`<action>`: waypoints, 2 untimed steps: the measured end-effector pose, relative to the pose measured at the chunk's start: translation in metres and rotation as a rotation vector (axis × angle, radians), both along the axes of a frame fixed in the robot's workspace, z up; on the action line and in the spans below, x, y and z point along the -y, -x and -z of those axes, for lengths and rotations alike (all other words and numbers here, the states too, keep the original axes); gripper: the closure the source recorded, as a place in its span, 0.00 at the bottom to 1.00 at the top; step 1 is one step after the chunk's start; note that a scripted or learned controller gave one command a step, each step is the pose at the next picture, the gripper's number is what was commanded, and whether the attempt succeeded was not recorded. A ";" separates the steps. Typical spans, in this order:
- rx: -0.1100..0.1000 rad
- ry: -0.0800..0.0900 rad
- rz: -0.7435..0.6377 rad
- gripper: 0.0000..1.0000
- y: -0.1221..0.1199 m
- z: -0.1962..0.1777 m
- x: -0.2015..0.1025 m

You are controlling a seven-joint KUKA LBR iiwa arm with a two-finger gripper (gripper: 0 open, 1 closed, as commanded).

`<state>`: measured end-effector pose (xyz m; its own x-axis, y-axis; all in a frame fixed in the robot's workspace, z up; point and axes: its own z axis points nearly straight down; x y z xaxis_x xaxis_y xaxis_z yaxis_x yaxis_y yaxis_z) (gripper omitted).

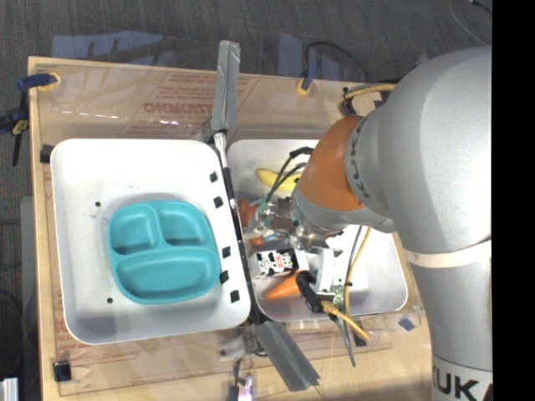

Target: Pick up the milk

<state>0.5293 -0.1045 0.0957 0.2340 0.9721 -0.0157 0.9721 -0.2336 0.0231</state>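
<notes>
Grey and bulky, the arm (pixel 435 165) fills the right side, its orange band (pixel 330 174) bent down over the right bin (pixel 393 286). Under it the milk (pixel 277 261), a small white carton with black patches, lies on its side near the bin's left wall, just beside the gripper (pixel 294 239). Whether the gripper's fingers are apart or together, I cannot tell. An orange carrot (pixel 282 289) lies just in front of the milk, and something yellow (pixel 269 176) shows at the back. One teal tray (pixel 160 251) with three compartments sits in the left bin (pixel 75 182). Two bins share a wooden bench (pixel 125 98) on dark carpet (pixel 125 7).
</notes>
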 end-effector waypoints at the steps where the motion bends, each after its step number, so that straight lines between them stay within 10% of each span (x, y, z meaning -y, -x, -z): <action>1: -0.008 -0.009 -0.098 0.00 0.048 0.003 0.010; 2: -0.011 -0.014 -0.110 1.00 0.047 -0.004 0.007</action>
